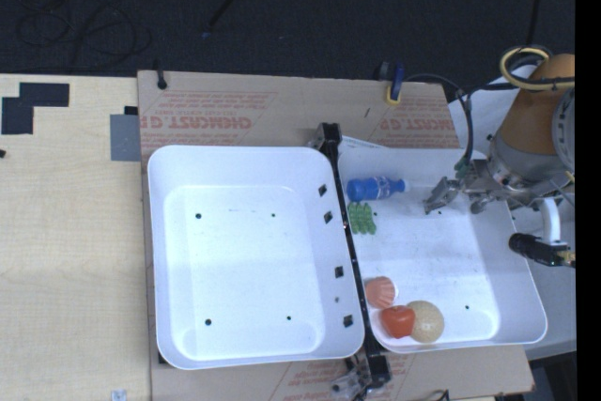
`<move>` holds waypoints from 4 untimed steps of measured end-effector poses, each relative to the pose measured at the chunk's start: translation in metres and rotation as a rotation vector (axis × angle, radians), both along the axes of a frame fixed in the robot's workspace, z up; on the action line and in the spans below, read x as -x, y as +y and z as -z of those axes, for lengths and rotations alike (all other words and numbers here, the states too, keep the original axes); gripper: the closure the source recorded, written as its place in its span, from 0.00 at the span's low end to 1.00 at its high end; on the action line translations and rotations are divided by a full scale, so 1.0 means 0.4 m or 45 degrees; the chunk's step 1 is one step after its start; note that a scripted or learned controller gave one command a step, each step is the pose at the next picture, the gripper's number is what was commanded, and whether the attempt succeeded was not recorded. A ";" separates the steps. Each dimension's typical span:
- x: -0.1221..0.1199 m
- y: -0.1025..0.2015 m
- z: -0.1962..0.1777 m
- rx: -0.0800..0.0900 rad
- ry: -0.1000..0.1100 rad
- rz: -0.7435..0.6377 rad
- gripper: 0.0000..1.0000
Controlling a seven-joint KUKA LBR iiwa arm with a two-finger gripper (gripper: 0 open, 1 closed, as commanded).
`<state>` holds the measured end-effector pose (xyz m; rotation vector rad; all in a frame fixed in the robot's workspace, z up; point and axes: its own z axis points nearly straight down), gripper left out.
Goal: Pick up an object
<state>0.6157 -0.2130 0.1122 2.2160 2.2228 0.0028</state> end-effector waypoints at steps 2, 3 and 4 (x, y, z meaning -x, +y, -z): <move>0.036 -0.002 -0.331 0.002 -0.004 0.001 0.00; 0.216 -0.002 -0.215 -0.005 0.017 0.007 0.00; 0.045 0.001 -0.026 -0.002 0.007 0.000 0.00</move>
